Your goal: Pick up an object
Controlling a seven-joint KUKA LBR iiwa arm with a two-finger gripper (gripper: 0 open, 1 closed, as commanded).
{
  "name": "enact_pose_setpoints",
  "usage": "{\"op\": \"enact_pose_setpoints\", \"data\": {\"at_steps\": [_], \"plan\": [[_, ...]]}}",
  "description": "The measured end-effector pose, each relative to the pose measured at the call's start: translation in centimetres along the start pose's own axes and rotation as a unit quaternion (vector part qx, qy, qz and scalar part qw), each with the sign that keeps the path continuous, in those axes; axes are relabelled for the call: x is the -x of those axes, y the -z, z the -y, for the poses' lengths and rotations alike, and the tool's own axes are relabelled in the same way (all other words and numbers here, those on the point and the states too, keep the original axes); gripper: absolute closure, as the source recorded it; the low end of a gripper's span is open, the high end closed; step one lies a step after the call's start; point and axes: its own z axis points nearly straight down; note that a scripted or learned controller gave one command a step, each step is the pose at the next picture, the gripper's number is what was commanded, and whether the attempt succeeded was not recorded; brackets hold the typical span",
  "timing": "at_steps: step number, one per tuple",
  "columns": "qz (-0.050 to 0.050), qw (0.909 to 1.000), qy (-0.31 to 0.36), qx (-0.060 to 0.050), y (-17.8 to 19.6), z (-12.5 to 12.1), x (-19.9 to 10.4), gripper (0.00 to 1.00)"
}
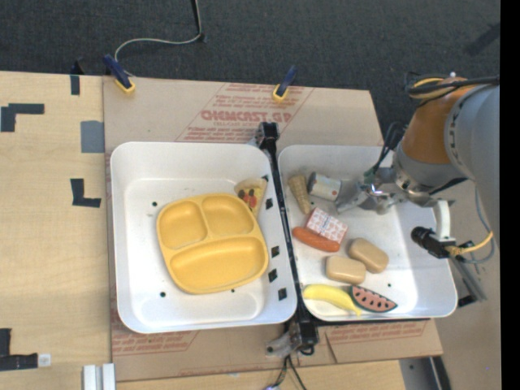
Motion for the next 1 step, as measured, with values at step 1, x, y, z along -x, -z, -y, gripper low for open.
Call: {"op": "enact_pose_setpoints", "data": {"at_steps": [1], "plan": [[0.002,0.9996,0.002,-0.027,-0.48,-4.94,-5.15,0.0]]}}
